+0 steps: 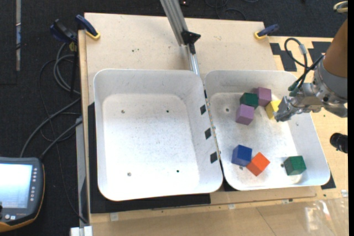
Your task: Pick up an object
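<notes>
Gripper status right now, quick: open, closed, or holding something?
Gripper: cannot be told; it sits low in the right bin, right beside the yellow block, with no block visibly between its tips.

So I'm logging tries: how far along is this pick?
Approach looks done: the pincer is low in the right bin, beside the yellow block near the purple blocks. In hand: nothing visibly held. Left: gripping a block and lifting it clear.
</notes>
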Robot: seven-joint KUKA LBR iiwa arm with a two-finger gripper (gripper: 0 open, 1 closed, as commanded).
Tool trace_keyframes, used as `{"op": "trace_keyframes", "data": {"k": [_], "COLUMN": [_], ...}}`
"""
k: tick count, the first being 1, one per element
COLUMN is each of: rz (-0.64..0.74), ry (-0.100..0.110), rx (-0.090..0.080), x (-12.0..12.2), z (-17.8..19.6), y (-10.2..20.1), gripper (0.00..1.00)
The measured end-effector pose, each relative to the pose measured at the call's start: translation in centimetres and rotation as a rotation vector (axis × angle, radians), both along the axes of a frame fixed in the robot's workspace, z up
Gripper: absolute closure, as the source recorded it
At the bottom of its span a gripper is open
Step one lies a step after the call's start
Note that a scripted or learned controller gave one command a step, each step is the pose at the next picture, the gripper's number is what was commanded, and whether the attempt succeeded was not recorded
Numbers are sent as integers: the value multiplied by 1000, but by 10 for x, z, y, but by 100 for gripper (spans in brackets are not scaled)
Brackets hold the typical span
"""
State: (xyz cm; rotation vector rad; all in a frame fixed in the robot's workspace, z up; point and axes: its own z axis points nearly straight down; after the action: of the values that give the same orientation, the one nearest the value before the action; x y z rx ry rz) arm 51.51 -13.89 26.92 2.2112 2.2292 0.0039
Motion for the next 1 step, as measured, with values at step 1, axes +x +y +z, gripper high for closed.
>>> {"op": "trace_keyframes", "data": {"k": [1], "rz": [-1], "ry": [3], "rx": [0], "x": [19], "z": [-14], "y": [41], "gripper": [100]}}
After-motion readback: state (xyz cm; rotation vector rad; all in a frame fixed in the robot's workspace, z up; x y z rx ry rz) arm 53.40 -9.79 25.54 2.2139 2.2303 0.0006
